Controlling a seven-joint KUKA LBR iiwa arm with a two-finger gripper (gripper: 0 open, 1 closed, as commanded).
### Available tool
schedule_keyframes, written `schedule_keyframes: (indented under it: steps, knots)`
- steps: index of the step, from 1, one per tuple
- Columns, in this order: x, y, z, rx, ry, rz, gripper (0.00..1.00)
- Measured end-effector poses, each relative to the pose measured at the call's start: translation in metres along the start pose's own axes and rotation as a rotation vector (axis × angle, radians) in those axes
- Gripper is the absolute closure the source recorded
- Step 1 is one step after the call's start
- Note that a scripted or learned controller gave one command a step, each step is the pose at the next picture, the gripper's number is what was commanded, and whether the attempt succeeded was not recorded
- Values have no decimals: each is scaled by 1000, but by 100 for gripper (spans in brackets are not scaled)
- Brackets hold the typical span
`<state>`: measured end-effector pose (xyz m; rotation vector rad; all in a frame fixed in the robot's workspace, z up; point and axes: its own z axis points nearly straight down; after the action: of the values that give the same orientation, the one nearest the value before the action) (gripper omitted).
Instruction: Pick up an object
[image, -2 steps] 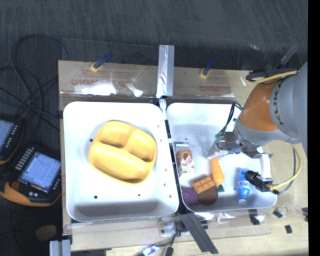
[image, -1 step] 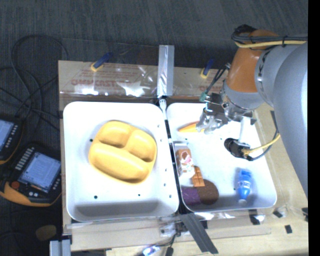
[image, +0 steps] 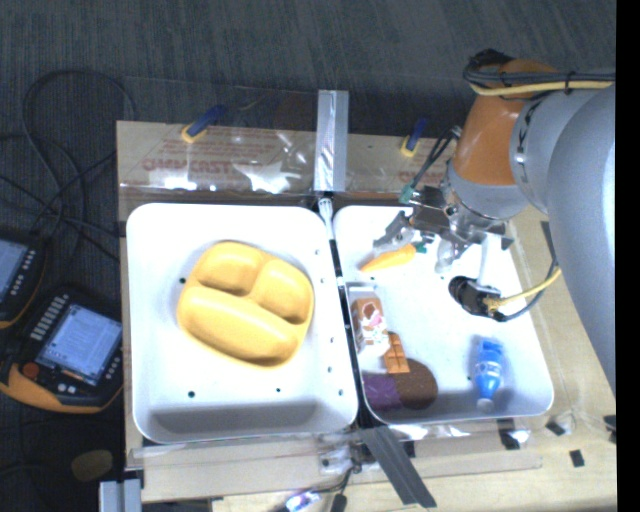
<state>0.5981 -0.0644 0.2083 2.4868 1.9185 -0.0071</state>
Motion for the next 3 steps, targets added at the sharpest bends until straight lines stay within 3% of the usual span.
schedule_keyframes:
  steps: [1,2,3]
  knots:
    - [-44,81,120,-10,-1,-131,0]
    - [-54,30,71,-1,1,-363,0]
    - [-31,31,120,-11,-1,-343,0]
